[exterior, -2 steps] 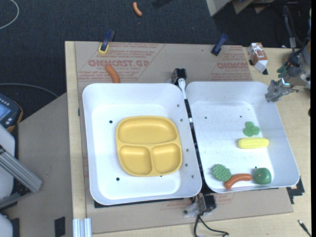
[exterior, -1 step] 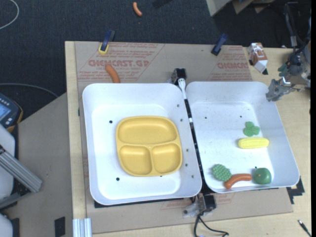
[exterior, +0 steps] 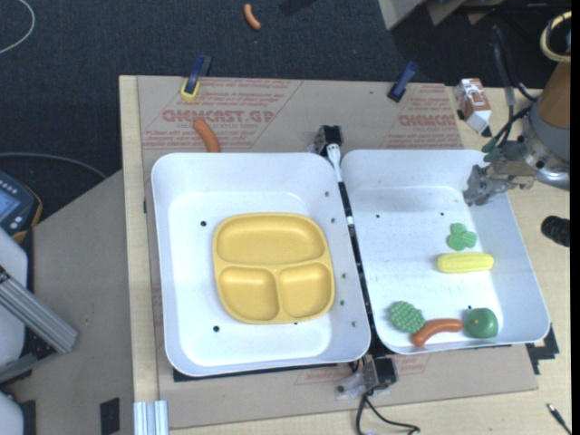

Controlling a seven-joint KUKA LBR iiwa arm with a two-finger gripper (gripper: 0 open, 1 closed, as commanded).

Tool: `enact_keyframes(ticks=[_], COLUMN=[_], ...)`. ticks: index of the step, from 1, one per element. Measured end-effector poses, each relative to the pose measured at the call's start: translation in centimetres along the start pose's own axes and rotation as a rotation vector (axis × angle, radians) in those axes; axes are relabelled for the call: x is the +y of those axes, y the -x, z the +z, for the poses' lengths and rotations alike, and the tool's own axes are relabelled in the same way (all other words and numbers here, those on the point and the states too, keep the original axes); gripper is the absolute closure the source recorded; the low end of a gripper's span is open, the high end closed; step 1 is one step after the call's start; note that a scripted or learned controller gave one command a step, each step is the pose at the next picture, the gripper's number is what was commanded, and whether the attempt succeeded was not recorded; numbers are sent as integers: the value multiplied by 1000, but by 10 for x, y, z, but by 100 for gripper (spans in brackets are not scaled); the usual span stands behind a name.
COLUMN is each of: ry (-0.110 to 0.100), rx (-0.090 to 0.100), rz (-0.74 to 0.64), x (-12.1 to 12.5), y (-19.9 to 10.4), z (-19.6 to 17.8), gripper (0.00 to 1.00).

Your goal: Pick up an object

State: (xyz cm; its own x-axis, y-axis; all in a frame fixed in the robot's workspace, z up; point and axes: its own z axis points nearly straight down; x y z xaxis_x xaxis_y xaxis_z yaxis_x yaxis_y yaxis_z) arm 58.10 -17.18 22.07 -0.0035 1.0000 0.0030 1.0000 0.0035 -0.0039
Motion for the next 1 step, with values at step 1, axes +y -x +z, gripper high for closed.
enact_keyframes(ticks=[1], ry=[0], rx=[0], rz=[0], x=[-14], y=[-45], z=[5], gripper=[100])
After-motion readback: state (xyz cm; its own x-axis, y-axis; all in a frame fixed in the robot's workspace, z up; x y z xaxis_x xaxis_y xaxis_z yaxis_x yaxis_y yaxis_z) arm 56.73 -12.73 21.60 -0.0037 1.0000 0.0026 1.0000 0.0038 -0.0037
